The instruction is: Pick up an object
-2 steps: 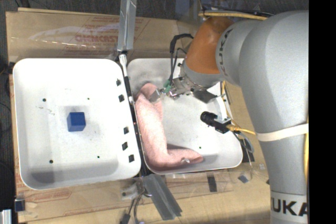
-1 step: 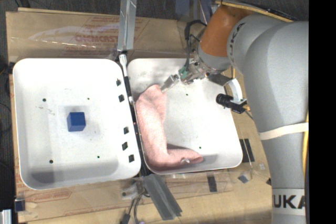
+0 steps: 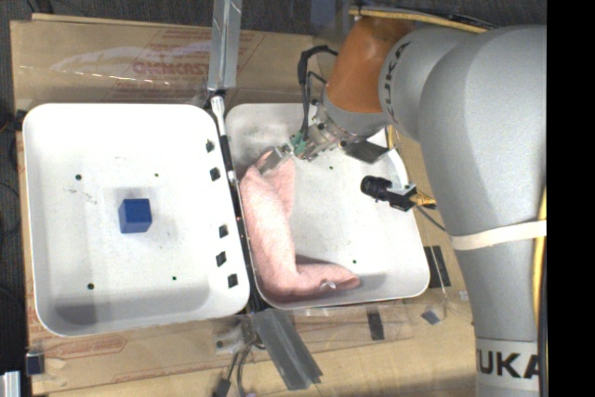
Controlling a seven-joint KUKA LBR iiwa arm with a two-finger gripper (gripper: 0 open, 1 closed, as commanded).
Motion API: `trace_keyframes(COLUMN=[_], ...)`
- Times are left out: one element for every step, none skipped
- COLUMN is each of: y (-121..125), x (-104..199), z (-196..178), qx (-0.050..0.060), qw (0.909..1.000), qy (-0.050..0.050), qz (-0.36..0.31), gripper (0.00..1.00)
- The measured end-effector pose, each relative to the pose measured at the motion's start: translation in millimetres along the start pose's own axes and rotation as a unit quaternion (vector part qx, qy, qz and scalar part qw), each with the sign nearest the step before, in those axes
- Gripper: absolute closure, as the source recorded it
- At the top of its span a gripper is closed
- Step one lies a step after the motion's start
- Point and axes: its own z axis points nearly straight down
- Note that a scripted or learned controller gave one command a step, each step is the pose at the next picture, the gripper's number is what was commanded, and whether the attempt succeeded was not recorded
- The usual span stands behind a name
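Cardboard-covered desk (image 3: 84, 42) carries 2 white bins. Pincer (image 3: 296, 147) sits low at the pink cloth's (image 3: 271, 228) far end in the right bin (image 3: 409, 279); its opening cannot be told. Approach step; next, close and lift.

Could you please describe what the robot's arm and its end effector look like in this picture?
The arm is bulky, rounded and light grey, with an orange band above the wrist and black KUKA lettering low down. Black cables loop beside the wrist. The end effector is small and metallic.
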Motion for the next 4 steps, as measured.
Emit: trace_keyframes(y=[-29.5,-29.5,-29.4,-36.4], x=[42.5,41.9,42.0,42.0], z=[0.3,-9.8,-9.8,-0.3], qx=[0.000,0.001,0.001,0.000], qw=[0.9999,0.9999,0.9999,1.0000], qy=[0.000,0.000,0.000,0.001], qz=[-0.010,-0.011,-0.012,0.007], gripper=[0.00,1.00,0.00,0.00])
